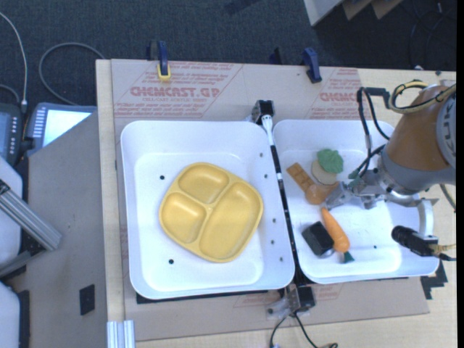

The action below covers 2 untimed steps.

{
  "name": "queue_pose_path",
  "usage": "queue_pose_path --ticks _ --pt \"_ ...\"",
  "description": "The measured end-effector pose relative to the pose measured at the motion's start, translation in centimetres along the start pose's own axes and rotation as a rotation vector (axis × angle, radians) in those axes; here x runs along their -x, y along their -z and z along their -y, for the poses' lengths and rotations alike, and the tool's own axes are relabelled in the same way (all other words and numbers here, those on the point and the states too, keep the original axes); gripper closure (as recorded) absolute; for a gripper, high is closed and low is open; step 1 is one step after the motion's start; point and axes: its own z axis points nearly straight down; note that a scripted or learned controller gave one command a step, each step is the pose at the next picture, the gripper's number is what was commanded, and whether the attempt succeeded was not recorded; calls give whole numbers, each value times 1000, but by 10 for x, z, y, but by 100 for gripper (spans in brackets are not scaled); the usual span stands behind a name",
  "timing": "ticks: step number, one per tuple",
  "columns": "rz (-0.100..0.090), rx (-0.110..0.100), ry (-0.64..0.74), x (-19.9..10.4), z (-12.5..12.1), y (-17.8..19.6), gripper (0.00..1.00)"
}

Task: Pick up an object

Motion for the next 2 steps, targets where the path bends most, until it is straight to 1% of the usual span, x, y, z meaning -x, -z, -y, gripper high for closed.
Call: queue_pose_path --ticks 1,2 --pt "3 6 0 0 -1 13 100" --pt "3 9 3 -9 0 63 100"
